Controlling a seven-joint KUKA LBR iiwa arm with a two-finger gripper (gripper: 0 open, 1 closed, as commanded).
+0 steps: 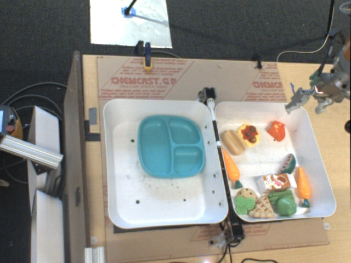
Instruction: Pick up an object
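My gripper (307, 101) hangs above the far right corner of the right bin (318, 147), its fingers (294, 99) spread open with nothing between them. Below it in the bin lie toy foods: a red pepper (276, 130), a yellow tart with red topping (248, 134), a hot dog (233, 142), an orange carrot (231, 167) by the left wall, a dark green pod (288, 163), a small box (274, 181), a second carrot (303, 183), a green vegetable (284, 203), a cookie (245, 198) and a tan wedge (263, 208).
The left bin (123, 196) holds a teal divided plate (170, 147). A clamp (208, 96) sits at the far end of the wall between the two bins. Cables (307, 52) trail near the arm at the upper right.
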